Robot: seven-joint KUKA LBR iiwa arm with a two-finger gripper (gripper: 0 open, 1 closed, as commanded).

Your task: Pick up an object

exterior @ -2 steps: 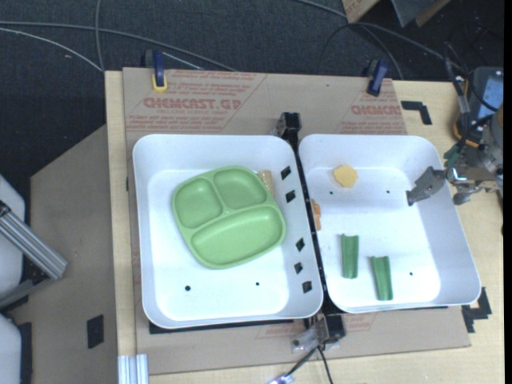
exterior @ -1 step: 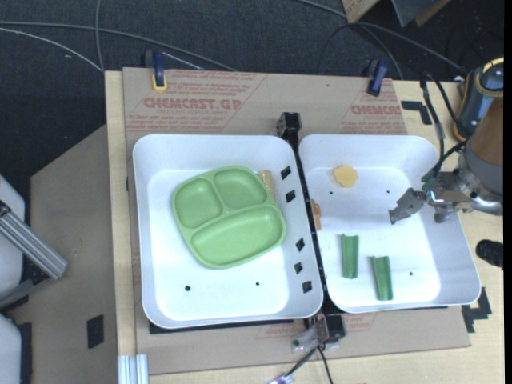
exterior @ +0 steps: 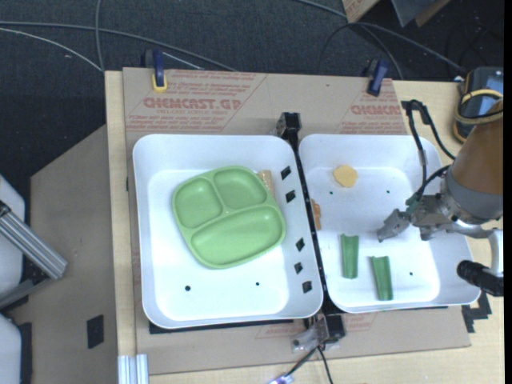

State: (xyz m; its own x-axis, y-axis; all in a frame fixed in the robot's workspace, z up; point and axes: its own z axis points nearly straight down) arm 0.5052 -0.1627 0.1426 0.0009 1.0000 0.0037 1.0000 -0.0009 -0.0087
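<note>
- My jaws (exterior: 394, 229) hang low over the right bin (exterior: 416, 293), mid-bin toward its right side, arm coming in from the right.
- Open or shut: can't tell. Angle's poor and the tips blur into grey. Nothing visible between them, so I'm not claiming a hold.
- Candidates, all in the right bin: green stick A (exterior: 350, 256), just left of and below my tips; green stick B (exterior: 382, 277), just below, near the front wall; small yellow piece (exterior: 345, 176), toward the back, well apart from me.
- Best pick imo = stick A or B. Both are near and lie flat with their long axes running roughly front to back.
- How to do it well: centre over the stick's middle, close across the narrow width and not along the length, and go down till near the bin floor before closing. Sticks look thin, so a high close prob. misses.
- A and B sit near each other but not touching. Stay centred on one so I don't nudge the other.
- B is close to the front wall, so less clearance there. A looks like the cleaner approach.
- Left bin (exterior: 160, 278) holds a green divided plate (exterior: 229, 215) with three compartments. It's wide and flat, a poor target for me.
- Count: 2 bins, 2 green sticks, 1 yellow piece, 1 plate.
</note>
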